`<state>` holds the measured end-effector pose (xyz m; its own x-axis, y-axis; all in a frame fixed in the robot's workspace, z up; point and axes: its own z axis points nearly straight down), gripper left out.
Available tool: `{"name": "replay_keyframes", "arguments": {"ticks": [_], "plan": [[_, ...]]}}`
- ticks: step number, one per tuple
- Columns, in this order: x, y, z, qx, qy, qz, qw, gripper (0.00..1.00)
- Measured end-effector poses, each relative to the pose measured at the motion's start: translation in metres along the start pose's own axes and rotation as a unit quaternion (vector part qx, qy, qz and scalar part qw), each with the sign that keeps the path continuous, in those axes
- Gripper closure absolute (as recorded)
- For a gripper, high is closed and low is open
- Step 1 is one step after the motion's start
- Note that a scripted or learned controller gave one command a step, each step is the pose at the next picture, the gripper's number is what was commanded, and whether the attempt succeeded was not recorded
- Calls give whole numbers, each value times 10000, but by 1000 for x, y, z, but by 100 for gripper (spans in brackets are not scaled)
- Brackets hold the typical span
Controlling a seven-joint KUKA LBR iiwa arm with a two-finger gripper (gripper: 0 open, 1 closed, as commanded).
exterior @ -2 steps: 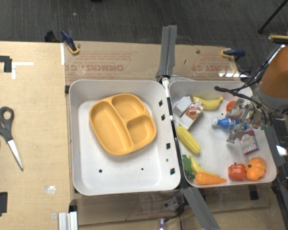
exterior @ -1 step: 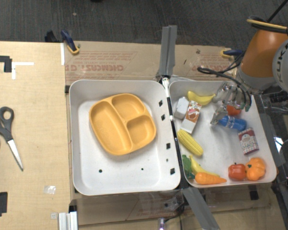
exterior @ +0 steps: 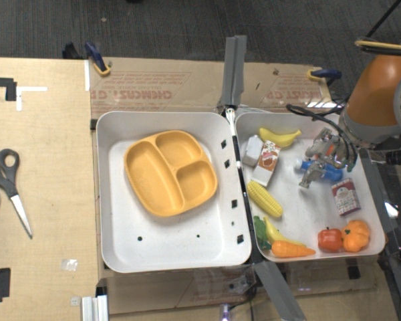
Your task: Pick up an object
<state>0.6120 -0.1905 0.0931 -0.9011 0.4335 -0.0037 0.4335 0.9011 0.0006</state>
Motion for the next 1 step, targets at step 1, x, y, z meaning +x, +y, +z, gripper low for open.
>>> {"name": "replay_keyframes", "arguments": {"ticks": [1], "plan": [[36, -35, 0, 2, 6, 352, 9994, 0]]}}
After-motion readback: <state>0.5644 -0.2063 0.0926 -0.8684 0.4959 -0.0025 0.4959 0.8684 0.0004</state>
